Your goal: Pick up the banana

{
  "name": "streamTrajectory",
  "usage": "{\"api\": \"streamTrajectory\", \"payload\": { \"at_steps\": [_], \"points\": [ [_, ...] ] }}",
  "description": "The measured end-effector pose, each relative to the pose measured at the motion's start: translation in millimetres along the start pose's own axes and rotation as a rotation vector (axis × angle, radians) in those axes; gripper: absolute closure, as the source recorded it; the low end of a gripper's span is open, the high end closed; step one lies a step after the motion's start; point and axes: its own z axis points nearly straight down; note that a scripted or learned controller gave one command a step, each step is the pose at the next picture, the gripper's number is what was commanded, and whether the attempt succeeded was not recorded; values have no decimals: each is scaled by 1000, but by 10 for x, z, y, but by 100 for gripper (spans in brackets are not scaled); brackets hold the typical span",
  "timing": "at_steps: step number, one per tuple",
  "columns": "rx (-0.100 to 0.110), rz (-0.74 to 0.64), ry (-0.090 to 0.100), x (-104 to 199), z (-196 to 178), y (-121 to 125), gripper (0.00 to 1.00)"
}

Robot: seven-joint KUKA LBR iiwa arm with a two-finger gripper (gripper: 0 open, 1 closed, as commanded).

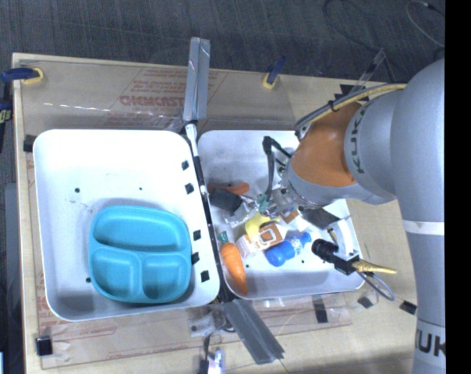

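Observation:
The banana, a small yellow shape, lies in the middle of the right bin among other items. My gripper reaches down into this bin from the right. It sits just above and to the right of the banana, close to it. I cannot make out anything held in it. The wrist with its orange band hangs over the bin's right half and hides part of the floor there.
Around the banana lie a blue bottle, a brown and white packet, an orange carrot, a dark block and a small orange piece. The left bin holds a blue divided tray.

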Motion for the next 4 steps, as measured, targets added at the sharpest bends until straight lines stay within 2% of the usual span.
{"api": "streamTrajectory", "payload": {
  "at_steps": [1,2,3,4],
  "points": [
    [0,-3,-5,-25,-107,2,100],
    [16,237,5,208,-910,26,100],
    [16,237,5,209,-909,26,0],
    [18,111,8,266,-1023,-336,0]
  ]
}}
